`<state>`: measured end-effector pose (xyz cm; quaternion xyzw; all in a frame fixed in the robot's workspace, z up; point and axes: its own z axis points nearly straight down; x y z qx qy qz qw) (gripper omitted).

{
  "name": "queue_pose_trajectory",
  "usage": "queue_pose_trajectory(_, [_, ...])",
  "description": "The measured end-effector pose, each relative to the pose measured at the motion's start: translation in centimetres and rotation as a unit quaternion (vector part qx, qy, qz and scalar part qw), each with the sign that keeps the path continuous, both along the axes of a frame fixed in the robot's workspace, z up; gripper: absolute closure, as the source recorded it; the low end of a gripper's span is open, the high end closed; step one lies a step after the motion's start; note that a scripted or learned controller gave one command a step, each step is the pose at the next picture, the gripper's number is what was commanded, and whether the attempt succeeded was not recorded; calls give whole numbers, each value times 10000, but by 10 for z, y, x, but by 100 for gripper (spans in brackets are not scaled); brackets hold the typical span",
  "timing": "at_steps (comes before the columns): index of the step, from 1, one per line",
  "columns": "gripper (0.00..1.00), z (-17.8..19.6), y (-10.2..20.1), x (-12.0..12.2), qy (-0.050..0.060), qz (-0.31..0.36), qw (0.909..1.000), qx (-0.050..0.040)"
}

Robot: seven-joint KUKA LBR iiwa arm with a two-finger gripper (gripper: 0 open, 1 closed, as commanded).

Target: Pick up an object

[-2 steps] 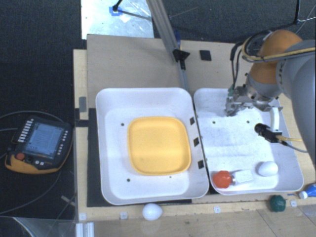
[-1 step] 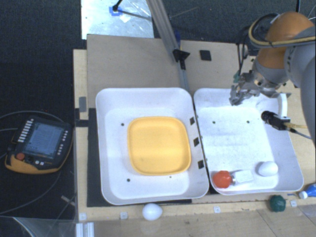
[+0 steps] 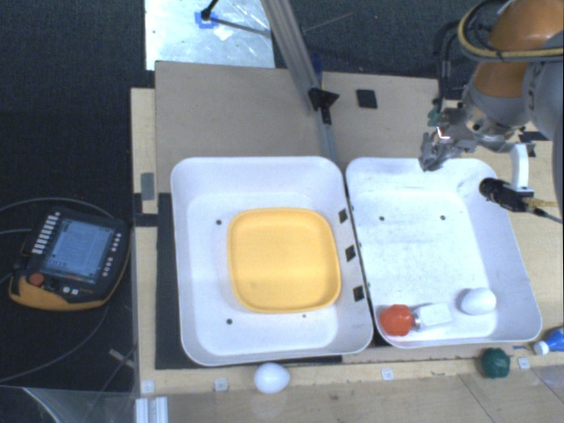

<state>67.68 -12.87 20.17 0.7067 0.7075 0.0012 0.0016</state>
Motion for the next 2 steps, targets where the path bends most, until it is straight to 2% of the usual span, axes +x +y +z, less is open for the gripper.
queue_pose_trajectory(1, [100, 52, 0, 1, -3, 0, 10000, -1])
queue_pose_trajectory(2, [100, 58, 52, -4, 11, 11, 10000, 6])
